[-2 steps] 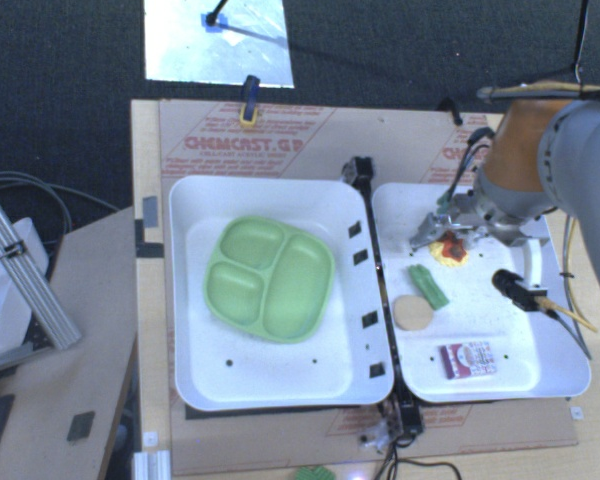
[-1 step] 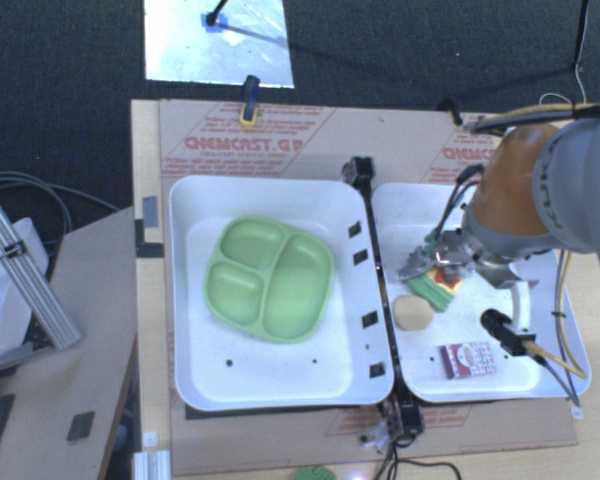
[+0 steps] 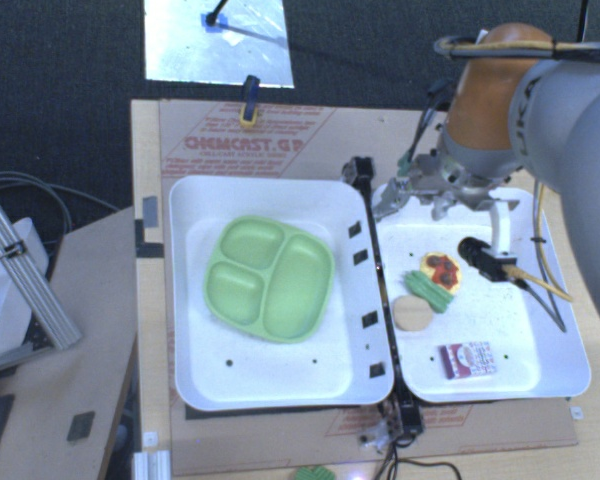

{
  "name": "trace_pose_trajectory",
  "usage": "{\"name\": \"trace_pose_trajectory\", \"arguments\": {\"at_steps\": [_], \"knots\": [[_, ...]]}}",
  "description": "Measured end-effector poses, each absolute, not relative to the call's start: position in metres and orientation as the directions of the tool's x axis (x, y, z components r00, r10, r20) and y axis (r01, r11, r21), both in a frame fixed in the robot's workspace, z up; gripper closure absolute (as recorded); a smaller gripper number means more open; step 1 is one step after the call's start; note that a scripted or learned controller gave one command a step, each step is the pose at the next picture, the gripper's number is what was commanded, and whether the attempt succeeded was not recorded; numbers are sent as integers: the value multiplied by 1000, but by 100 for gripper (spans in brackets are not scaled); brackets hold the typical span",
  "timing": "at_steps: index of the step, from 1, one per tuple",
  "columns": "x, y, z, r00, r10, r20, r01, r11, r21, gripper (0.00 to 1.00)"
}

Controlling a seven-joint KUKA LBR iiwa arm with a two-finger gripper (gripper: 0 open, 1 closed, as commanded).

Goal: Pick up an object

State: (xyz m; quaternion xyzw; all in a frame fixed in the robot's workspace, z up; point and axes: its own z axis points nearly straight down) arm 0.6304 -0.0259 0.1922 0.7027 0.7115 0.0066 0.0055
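Four small things lie in the right bin (image 3: 525, 320): pizza (image 3: 440, 269), green pod (image 3: 427, 290) and biscuit (image 3: 413, 314) touching mid-bin, a box (image 3: 468, 359) near its front. The gripper (image 3: 418, 198) hangs over its far wall, opening unclear to us; we fear crowding spoils a grasp.

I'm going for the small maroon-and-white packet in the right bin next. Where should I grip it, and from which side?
Come straight down from above: the packet lies flat on the floor of the right bin, so only its edges offer a hold. Close the jaws across its shorter span, at mid-length. It sits apart from the tan disc, so both long edges look free.
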Motion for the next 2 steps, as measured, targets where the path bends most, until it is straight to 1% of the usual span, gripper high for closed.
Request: {"name": "trace_pose_trajectory", "arguments": {"at_steps": [1,2], "knots": [[618,-119,138,6,1000,-1,1000,-6,-2,0],[581,-167,85,6,1000,3,1000,-6,4,0]]}}
